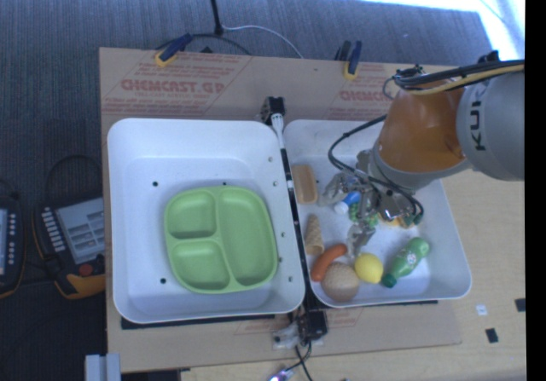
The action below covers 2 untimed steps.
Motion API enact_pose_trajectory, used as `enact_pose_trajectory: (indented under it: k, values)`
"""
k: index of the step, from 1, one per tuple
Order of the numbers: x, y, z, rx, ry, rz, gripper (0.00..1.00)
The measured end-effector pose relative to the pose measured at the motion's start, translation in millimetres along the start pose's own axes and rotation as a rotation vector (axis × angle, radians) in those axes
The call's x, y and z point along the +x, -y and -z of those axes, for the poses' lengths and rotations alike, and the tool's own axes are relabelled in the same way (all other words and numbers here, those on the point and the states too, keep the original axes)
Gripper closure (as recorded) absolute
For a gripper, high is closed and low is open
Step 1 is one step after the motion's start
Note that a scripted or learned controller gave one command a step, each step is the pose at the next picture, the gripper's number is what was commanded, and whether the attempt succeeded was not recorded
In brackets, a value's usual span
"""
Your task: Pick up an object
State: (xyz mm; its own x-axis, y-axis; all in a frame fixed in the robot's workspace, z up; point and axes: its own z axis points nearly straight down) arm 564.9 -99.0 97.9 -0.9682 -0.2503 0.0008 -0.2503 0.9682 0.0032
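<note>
The 2-finger gripper (363,230) is seen low in the right white bin (444,273), just above the orange carrot (328,261), yellow lemon (368,268) and green plastic bottle (405,260). Whether anything is pinched cannot be told; the metal tips are perhaps slightly apart. A tan bread piece (304,183) lies by the bin's left wall. The green divided plate (220,239) sits in the left white bin (136,175).

Two white bins (119,200). Light green divided plate (220,239) in left bin. Right bin: orange carrot (328,261), yellow lemon (368,268), green bottle (404,261), tan cone (314,233), beige wafer (304,183). Arm (452,132) grey with orange band. Bench (171,85) brown, red lettering.
</note>
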Motion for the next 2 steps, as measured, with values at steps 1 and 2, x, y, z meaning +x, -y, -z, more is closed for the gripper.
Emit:
enact_pose_trajectory:
  k: [1, 2]
  values:
    - [-1, 1, 11, 0.002, 0.005, -0.002, 1.0]
    - [-7, -33, 87, 0.004, 0.004, 0.291, 1.0]
